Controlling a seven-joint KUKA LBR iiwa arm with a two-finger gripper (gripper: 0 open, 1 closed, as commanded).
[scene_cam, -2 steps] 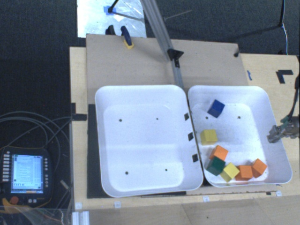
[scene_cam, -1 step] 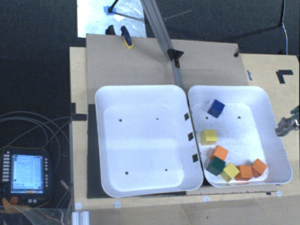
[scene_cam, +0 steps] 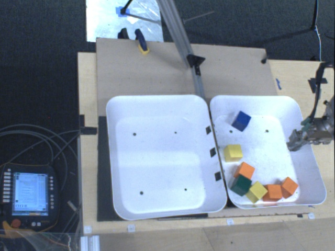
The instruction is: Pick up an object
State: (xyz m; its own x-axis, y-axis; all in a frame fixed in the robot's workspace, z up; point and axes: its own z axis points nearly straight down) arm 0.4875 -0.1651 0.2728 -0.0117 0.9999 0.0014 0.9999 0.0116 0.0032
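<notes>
The right white bin (scene_cam: 261, 106) holds several small blocks. A blue block (scene_cam: 241, 120) lies near its back, and a yellow block (scene_cam: 233, 152) sits at its left side. Toward the front corner cluster an orange block (scene_cam: 245, 170), a dark green block (scene_cam: 241, 184), a second yellow block (scene_cam: 257, 191) and two more orange blocks (scene_cam: 274, 192) (scene_cam: 289, 186). My gripper (scene_cam: 294, 139) reaches in from the right and hangs over the bin's right rim, apart from every block. Nothing shows in its grasp.
The left white bin (scene_cam: 159, 156) stands beside the right one, with a row of black clips (scene_cam: 212, 151) between them. A slanted metal pole (scene_cam: 178, 30) rises behind the bins. A teach pendant (scene_cam: 29, 195) and cables lie off the bench at left.
</notes>
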